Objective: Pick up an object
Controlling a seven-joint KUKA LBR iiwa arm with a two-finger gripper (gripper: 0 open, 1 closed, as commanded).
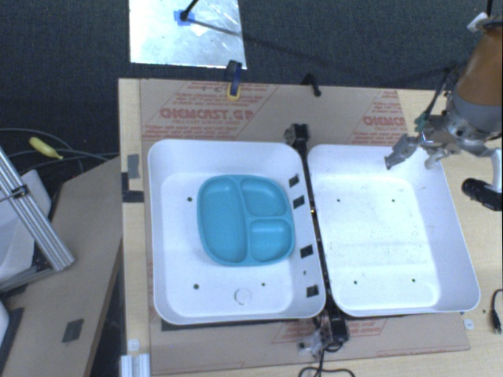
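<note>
A light blue divided plate (242,219) lies flat in the middle of the left bin (169,210), with three compartments. My gripper (415,154) hangs over the far right corner of the right bin (393,289), well away from the plate. Its two grey fingers (395,155) stand apart with nothing between them. The arm's orange band and grey wrist rise toward the upper right edge of the view.
A black hinge strip (308,210) runs between the two bins. Both bins rest on a brown cardboard sheet (212,112). A shiny metal sheet (185,22) lies at the back, aluminium rails (27,210) stand at the left.
</note>
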